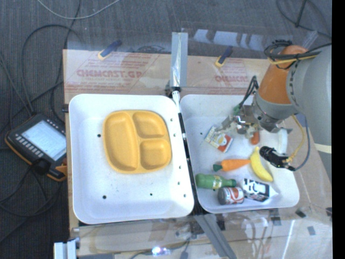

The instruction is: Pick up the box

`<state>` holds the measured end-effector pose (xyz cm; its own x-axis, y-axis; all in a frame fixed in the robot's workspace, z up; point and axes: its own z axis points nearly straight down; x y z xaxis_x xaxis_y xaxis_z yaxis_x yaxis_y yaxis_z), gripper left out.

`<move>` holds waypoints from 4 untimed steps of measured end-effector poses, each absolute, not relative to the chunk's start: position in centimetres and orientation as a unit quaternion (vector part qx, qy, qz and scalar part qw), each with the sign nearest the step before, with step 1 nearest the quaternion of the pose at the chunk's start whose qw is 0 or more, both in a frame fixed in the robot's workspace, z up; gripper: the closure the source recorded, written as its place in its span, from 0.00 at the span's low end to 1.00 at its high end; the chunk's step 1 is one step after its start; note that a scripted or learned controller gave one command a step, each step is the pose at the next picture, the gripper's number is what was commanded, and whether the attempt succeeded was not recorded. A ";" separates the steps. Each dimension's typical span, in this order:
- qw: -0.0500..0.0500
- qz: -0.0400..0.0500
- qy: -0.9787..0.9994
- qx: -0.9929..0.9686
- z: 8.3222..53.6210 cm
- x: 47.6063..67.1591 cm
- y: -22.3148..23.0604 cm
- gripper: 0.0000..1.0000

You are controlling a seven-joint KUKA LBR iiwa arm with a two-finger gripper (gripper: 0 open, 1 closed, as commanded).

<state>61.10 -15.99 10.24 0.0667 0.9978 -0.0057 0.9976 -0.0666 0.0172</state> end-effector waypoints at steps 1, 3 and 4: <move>0.013 0.007 0.689 0.724 9.7 59.9 -11.4 0.00; 0.011 0.014 0.571 0.821 10.9 59.9 -12.4 1.00; 0.009 0.012 0.571 0.821 10.7 59.7 -12.4 0.00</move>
